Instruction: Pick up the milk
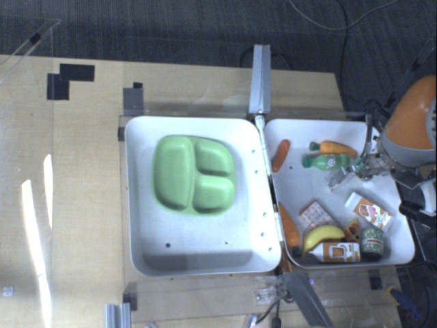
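Observation:
The milk (369,210) is a small white carton with a red label, lying tilted near the right wall of the right bin (300,183). The grey arm with its orange band (413,121) reaches in over the bin's right rim. My gripper (347,175) hangs low over the bin floor, above and left of the milk and just below a green bottle (326,161). Nothing shows between its tips, and it stands apart from the milk.
The right bin also holds an orange carrot (338,147), a reddish sausage (280,154), a patterned little box (315,214), a banana (323,236), an orange carton (339,251), a green can (372,240) and another carrot (290,227). A green divided plate (194,174) lies in the left bin (198,251).

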{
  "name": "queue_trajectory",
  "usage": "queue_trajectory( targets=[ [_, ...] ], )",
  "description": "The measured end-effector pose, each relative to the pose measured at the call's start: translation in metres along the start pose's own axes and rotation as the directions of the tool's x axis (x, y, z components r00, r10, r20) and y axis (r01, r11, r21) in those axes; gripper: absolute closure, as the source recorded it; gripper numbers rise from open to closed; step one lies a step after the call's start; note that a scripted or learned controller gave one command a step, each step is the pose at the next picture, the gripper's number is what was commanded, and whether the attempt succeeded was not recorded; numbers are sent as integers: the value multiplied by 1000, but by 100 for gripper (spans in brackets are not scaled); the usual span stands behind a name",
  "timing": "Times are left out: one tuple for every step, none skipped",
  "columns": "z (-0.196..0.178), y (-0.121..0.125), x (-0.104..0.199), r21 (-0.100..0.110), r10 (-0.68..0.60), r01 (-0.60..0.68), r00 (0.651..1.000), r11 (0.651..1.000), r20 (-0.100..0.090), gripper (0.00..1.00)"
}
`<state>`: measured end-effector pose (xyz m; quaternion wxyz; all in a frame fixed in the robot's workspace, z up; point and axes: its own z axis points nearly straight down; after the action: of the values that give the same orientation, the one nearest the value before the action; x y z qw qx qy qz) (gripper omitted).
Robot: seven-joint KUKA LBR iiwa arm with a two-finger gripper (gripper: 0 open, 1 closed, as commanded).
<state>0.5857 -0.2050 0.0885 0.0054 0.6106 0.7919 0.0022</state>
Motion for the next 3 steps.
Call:
queue_trajectory(
  targets=[
    [-1, -66, 16, -1, -141, 141, 990, 990, 0, 0],
    [-14, -62, 16, -9, -143, 143, 990, 990, 4, 100],
    [-88, -63, 106, 6, 151, -151, 989, 989, -4, 100]
  ],
)
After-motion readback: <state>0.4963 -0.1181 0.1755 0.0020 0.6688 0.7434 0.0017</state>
